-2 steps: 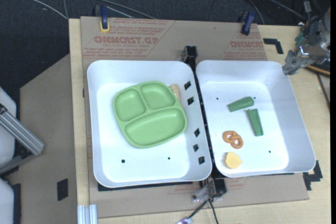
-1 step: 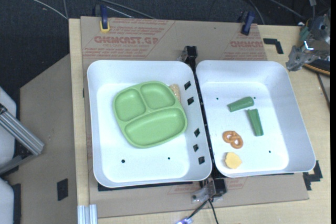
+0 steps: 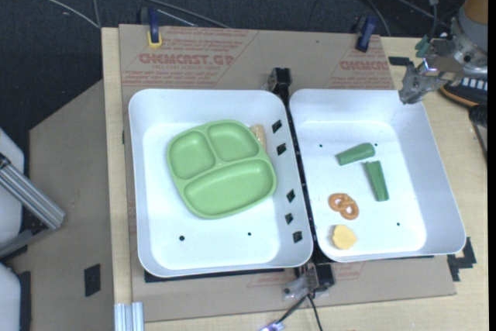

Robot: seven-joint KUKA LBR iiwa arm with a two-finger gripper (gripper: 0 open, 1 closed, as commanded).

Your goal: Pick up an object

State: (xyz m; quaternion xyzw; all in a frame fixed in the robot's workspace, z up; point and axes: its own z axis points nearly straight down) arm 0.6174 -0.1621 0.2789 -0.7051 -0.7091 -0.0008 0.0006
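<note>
The right bin holds two green sticks, one lying slantwise and one nearly upright in the image. Below them lie a brown pretzel and a yellow round piece. My gripper hangs at the bin's far right corner, above its rim, well away from all four objects. Nothing shows between its fingers. In the left bin sits a green divided plate with a small tan piece at its far right edge.
A black divider with clips runs between the two bins. Blue clamps hold the cardboard base at the back. Cables and a box lie beyond the bench at the top.
</note>
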